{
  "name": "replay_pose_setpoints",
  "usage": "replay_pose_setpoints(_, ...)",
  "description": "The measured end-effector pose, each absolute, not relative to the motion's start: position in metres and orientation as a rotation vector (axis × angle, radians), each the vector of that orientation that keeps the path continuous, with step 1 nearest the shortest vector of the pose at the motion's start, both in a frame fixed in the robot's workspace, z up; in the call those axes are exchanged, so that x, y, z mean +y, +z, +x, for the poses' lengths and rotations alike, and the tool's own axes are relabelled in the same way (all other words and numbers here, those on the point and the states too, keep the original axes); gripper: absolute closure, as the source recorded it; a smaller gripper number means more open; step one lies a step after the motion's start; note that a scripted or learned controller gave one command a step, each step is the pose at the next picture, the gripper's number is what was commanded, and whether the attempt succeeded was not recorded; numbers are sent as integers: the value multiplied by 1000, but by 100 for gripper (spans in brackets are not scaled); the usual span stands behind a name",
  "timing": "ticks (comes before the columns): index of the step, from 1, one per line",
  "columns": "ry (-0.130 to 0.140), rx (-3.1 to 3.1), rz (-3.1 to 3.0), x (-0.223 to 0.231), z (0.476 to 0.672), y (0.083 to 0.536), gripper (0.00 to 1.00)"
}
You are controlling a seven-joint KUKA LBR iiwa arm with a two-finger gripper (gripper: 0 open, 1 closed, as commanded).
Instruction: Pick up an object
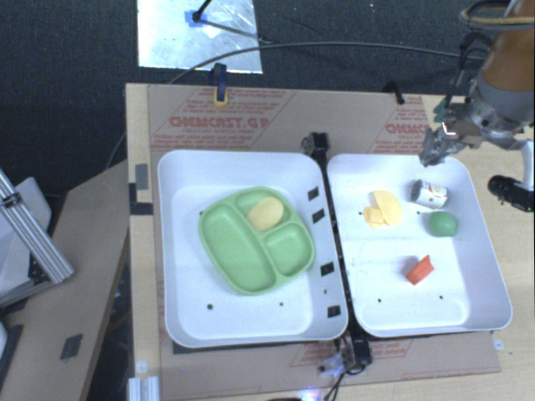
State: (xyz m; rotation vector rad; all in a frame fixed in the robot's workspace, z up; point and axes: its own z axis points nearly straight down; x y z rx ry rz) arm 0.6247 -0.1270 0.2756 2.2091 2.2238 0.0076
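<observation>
Can [430,194] lies on its side near the right bin's [481,307] far edge, and the gripper [435,154] hangs just above it by that rim; whether it's clenched, I can't tell.

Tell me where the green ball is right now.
The green ball lies in the right bin, near its right wall, just below the small white can and above-right of the orange piece.

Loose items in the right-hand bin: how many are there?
4: a yellow piece left of centre, a small white can near the back, a green ball beside it, and an orange piece nearer the front.
</observation>
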Motion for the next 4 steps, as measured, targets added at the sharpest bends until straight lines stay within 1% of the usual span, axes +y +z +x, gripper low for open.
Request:
replay_pose_setpoints(1,2,2231,2212,-83,620,260,100)
replay_pose_setpoints(2,3,2231,2211,-29,627,251,100)
replay_pose_setpoints(3,3,2234,2211,34,619,239,100)
replay_pose_setpoints(4,2,2233,2212,82,608,240,100)
